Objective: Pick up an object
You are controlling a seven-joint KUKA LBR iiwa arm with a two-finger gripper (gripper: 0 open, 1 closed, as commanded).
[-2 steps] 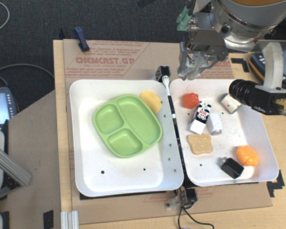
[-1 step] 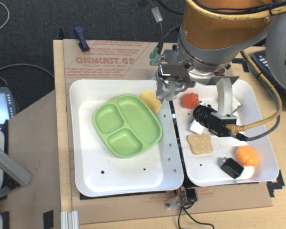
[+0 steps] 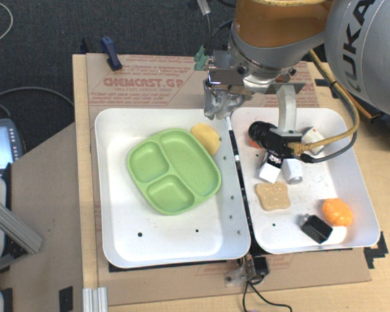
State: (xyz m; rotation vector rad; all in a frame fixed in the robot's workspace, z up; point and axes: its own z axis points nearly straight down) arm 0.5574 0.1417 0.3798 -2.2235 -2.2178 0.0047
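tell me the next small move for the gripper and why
Probably shift a little toward the left bin and lower onto the yellow sponge. The gripper sits over the far end of the ridge between the bins, and the sponge lies just beside it, tucked against the green tray.

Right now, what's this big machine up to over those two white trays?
A grey-and-orange robot arm reaches in, meant to pick something up. Its pincer sits over the back edge where the two bins meet, near a yellow piece beside the green divided plate in the left bin. The right bin holds a toast-like slice, an orange toy and small oddments.
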